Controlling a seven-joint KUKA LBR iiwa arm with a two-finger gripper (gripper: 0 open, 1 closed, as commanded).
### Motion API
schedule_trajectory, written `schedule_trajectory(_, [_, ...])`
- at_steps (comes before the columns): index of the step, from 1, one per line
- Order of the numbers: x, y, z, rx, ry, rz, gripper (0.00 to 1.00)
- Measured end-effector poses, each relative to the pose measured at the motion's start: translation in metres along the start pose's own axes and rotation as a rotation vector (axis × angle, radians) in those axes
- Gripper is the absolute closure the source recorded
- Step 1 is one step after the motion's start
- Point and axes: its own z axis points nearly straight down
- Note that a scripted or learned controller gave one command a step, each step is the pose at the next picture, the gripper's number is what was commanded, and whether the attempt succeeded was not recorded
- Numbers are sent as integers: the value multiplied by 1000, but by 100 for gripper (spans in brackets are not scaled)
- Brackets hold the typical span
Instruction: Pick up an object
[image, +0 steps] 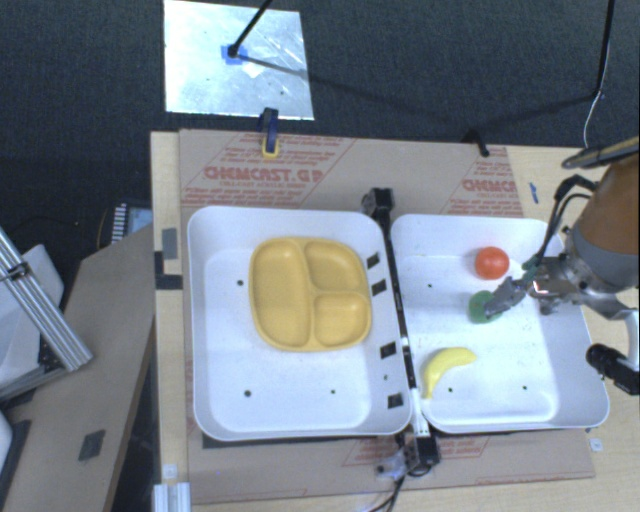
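Green object, pincer touching it

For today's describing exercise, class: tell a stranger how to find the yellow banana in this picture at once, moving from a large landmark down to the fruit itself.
Find the two white bins side by side and take the right bin, the one without the yellow divided plate. The banana lies near its front left corner, by the divider between the bins. It is the only curved yellow item there; its neighbours, the orange-red ball and a green object, sit further back.

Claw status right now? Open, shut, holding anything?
Claw: over the right bin, at the green object. Open or closed cannot be told from the camera view, and a hold on the object is not confirmed.
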Motion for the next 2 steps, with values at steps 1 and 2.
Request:
schedule_trajectory(1, [7, 0, 44, 1, 1, 1, 0])
schedule_trajectory(2, [-1, -6, 93, 1, 0, 1, 0])
